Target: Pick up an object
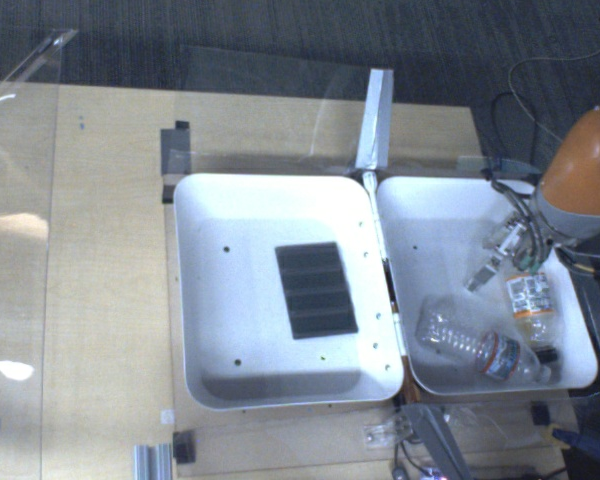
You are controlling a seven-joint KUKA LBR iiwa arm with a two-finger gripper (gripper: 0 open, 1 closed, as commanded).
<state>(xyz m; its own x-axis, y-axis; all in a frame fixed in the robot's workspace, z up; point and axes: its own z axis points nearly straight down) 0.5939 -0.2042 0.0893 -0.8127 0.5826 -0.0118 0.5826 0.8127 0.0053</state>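
Nearest to us, along the bottom edge of the view, lies the pale wooden surface (80,368) that carries everything, and we work down in size from there. On it sit two shallow white bins side by side: the left bin (210,268) holds a flat black ribbed pad (317,289) near its middle, while the right bin (430,228) holds the smaller things. Over its right side we see the grey arm with its orange band (585,168) reaching in. Next comes a clear plastic bottle (470,346) lying on its side along the bin's near wall, then a smaller labelled bottle (531,306) just beside it, near the right wall. Smallest of all, the gripper (485,270) hangs over the bin floor, pointing down toward the clear bottle but apart from it; we cannot tell how wide it stands. We judge the pick not yet made: nothing is lifted, and descent, closing and raising remain.
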